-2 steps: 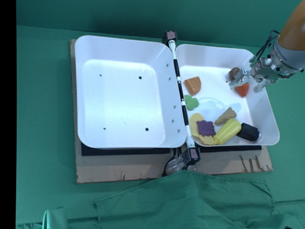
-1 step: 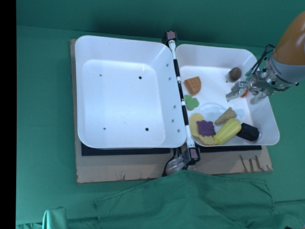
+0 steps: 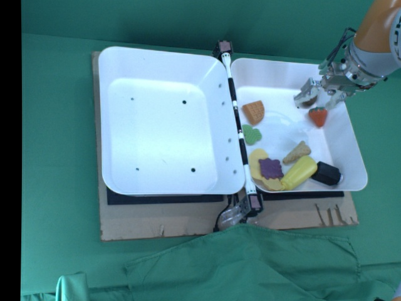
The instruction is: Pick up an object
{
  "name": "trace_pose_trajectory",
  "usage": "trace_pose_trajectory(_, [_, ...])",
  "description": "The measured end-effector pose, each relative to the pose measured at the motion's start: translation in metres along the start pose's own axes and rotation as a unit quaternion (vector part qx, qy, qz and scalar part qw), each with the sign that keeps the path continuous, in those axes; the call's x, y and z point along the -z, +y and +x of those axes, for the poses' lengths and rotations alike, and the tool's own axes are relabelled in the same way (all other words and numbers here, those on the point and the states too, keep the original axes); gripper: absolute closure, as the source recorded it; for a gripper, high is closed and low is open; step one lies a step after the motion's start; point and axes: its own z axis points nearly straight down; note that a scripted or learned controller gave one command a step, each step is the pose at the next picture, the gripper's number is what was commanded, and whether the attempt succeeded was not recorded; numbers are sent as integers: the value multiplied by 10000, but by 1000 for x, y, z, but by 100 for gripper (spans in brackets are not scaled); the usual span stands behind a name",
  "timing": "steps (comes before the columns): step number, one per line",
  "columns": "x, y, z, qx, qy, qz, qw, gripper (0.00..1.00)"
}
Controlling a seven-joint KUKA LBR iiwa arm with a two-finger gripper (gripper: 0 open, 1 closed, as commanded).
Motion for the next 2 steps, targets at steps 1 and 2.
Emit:
trace_pose_trajectory(1, [-23, -77, -1, -36, 17, 71, 10000, 0])
trace_pose_trajectory(2, [5, 18, 0, 7, -4, -13, 10000, 0])
